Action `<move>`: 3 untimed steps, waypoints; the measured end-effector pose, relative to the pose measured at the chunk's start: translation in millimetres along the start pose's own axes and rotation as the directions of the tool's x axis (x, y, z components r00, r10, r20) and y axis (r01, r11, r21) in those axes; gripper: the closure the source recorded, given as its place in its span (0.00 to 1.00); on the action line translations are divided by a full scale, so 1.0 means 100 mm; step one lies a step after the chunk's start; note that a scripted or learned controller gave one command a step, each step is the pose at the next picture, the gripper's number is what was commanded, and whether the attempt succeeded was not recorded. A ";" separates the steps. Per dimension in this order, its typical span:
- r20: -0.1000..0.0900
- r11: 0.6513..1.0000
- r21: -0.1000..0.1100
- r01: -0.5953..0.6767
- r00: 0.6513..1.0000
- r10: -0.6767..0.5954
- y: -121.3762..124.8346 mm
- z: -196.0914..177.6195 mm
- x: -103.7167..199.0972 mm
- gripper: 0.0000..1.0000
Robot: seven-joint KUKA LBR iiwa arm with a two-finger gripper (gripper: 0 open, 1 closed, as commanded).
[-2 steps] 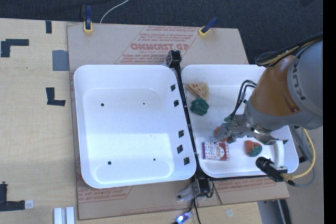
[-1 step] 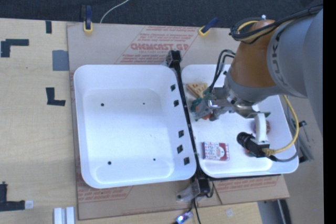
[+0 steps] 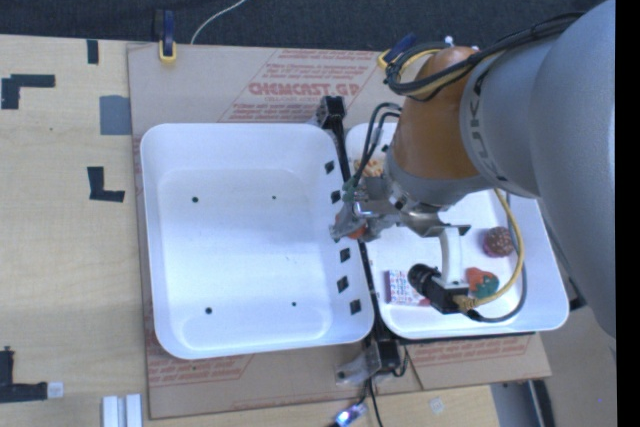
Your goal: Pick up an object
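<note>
Three small things lie in the right bin point(image 3: 545, 310), all toward its near side. A white card point(image 3: 398, 286) with red print lies flat near the wall shared with the left bin, its long axis running roughly across the bin. A round brownish ball point(image 3: 498, 240) sits toward the bin's right side; being round, it points no way in particular. Between them, nearer the front rim, lies a small red and teal piece point(image 3: 481, 282), too small to tell its shape or heading. A pale scrap shows at the bin's far left corner beside the arm, too hidden to name.

The claw point(image 3: 357, 218) hangs over the divide between the two bins, at the right bin's left edge, well apart from the ball and the red and teal piece and a little above the card in the view. Whether it is spread or pressed together cannot be told; the metal parts there blur together, and nothing can be seen pinched in it.

The arm point(image 3: 530, 105), grey with an orange band, covers much of the right bin. The left bin point(image 3: 160, 155) sits just beside the right one. Both rest on a cardboard sheet point(image 3: 290, 85) on the worktop point(image 3: 60, 245).
</note>
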State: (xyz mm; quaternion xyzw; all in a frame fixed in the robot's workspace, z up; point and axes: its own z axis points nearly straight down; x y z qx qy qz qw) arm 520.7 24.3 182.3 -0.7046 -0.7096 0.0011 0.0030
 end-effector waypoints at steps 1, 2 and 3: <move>0.003 1.000 -0.008 -0.004 1.000 0.004 0.12 -0.69 0.11 1.00; 0.002 1.000 0.000 0.001 1.000 -0.001 0.02 -0.55 0.81 1.00; 0.000 1.000 -0.015 0.000 1.000 0.000 0.08 -1.78 1.22 1.00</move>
